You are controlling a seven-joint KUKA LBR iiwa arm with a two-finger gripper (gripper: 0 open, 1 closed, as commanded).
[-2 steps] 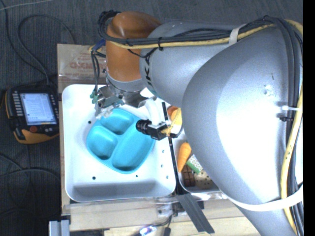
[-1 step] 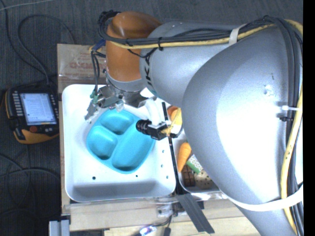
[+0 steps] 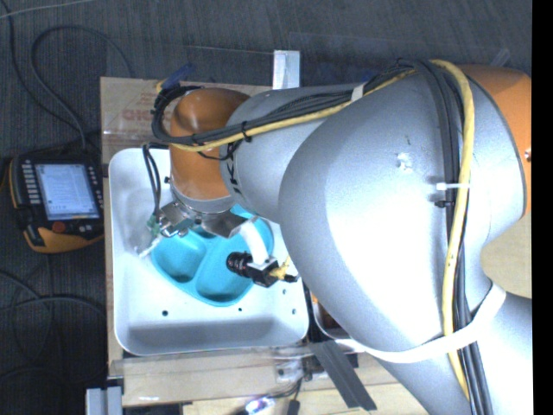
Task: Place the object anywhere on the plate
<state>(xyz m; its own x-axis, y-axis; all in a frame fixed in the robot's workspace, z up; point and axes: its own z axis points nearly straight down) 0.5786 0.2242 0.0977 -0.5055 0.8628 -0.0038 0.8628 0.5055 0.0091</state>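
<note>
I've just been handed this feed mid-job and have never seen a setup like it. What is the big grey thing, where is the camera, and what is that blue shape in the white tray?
The big grey shape is a robot arm, seen close because it reaches in from the right under a single camera fixed above the bench, looking down at a slant. The orange band sits just above its wrist, and its claw points down into the white bin. The blue shape is the plate, lying in that bin; the arm covers its upper part. I cannot tell whether the claw carries anything. The object meant for the plate is not something I can pick out. At the left, on the floor, lies a handheld control pad with a lit screen.
</note>
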